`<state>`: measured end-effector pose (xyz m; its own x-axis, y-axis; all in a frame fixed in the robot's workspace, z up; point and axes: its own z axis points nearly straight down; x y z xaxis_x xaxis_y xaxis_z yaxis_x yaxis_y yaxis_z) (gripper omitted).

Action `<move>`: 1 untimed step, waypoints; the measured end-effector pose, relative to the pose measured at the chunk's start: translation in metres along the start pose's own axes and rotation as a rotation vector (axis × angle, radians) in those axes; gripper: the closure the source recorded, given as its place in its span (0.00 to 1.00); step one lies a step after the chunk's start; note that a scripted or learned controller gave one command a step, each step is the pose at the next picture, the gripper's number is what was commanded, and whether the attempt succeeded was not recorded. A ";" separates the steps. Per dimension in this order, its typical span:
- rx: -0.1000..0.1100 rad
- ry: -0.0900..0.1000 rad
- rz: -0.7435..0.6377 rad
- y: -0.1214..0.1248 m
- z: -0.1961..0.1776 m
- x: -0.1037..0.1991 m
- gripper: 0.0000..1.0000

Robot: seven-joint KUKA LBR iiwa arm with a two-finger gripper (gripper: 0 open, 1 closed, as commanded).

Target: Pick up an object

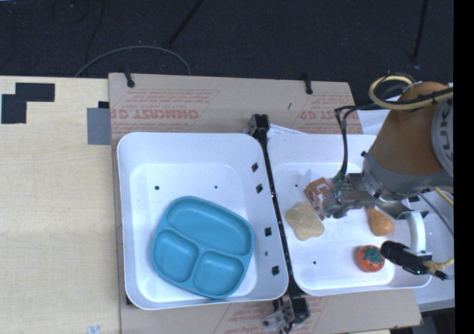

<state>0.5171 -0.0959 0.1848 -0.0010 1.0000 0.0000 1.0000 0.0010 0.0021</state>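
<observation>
Gripper (335, 203) hangs low in the right bin (296, 149) near its left wall, just beside the brown patterned item (318, 190) and tan piece (304, 221); can't tell jaw state, so centre over one item before closing.

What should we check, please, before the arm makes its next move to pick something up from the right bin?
1. Gripper is inside the right bin: ok.
2. A target lies close: the brown-and-white patterned piece is right beside the gripper, and the tan flat piece sits just below it: ok.
3. An object is seen between the fingers: cannot tell, the view is too small and dark there.
4. Other candidates lie apart from one another: the orange piece and the tomato-like red toy: ok.
5. Left bin holds the blue divided tray, away from the arm: ok.
</observation>
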 end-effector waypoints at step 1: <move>-0.001 0.000 0.000 -0.001 -0.063 0.001 1.00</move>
<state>0.5164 -0.0944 0.2477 -0.0006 1.0000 -0.0004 1.0000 0.0006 0.0035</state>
